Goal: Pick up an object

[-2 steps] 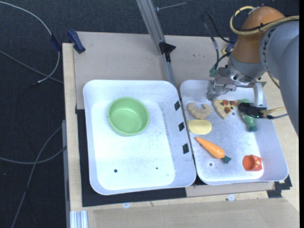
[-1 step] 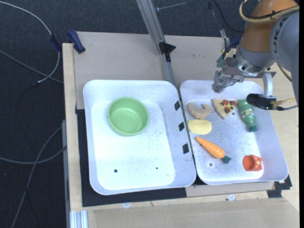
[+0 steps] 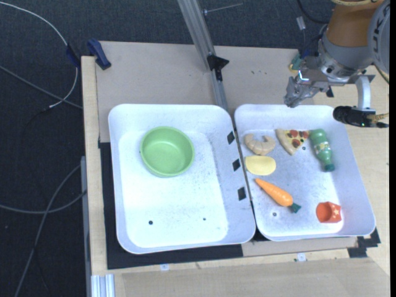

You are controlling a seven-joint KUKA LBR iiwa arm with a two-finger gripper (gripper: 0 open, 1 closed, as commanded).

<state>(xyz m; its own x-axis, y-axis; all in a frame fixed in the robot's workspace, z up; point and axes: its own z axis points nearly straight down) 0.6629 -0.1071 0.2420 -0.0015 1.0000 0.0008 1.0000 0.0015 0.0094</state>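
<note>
In the right bin (image 3: 352, 166) lie a tan croissant-like piece (image 3: 260, 143), a pizza slice (image 3: 291, 139), a green bottle (image 3: 322, 149), a yellow lemon-shaped piece (image 3: 260, 164), an orange carrot (image 3: 275, 193) and a small red cup (image 3: 328, 212). My gripper (image 3: 296, 98) hangs above the far rim of the right bin, behind the pizza slice, with nothing seen between its fingers. The grey arm with its orange band enters from the upper right.
A green bowl (image 3: 166, 151) sits in the left bin (image 3: 185, 228). A slanted metal pole (image 3: 199, 36) rises behind the bins. A blue clamp (image 3: 98, 53) grips the bench's far left corner. Cables run over the dark floor on the left.
</note>
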